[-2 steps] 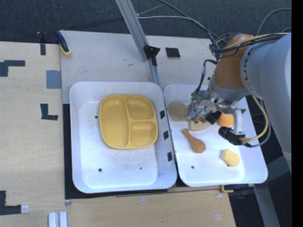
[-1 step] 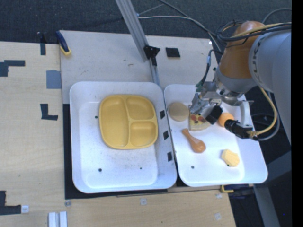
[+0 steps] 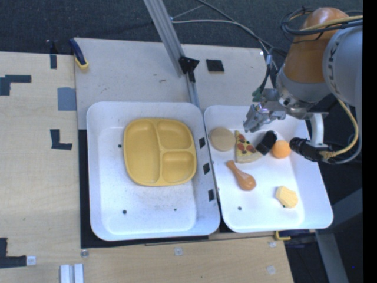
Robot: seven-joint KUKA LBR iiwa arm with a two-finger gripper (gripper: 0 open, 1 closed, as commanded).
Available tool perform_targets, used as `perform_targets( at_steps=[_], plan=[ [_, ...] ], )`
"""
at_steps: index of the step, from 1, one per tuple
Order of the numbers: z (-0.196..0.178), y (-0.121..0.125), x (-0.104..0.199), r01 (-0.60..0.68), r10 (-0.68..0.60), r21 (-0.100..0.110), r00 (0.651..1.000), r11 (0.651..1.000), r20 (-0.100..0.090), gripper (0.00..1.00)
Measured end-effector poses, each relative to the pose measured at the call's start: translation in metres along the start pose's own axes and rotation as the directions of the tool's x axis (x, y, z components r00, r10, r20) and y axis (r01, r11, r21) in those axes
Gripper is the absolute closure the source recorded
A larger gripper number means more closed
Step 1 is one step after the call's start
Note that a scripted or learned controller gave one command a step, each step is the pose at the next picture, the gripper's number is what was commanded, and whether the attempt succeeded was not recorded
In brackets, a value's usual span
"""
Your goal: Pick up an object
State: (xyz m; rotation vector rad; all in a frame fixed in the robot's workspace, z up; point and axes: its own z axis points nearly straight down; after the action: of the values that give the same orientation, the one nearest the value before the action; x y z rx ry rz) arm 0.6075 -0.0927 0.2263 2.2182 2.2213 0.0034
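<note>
The right bin (image 3: 306, 214) holds a round tan cookie (image 3: 222, 138), a pizza slice (image 3: 244, 148), a small black block (image 3: 266, 142), an orange ball (image 3: 281, 150), a tan drumstick (image 3: 242, 176) and a yellow cheese wedge (image 3: 287, 196). My gripper (image 3: 254, 122) hangs over the back of that bin, just above and behind the pizza slice. Nothing shows between its fingers.
The left bin (image 3: 106, 217) holds a yellow divided plate (image 3: 159, 151). A metal pole (image 3: 168, 31) slants up from the gap between the bins. A black cable connector (image 3: 306, 147) hangs beside the orange ball at the right bin's far side.
</note>
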Motion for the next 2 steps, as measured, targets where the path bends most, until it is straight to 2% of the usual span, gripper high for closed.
perform_targets(
  at_steps=[2],
  plan=[
    [-0.002,0.001,0.098,0.005,-0.005,0.004,1.0,1.0,-0.002,1.0]
  ],
)
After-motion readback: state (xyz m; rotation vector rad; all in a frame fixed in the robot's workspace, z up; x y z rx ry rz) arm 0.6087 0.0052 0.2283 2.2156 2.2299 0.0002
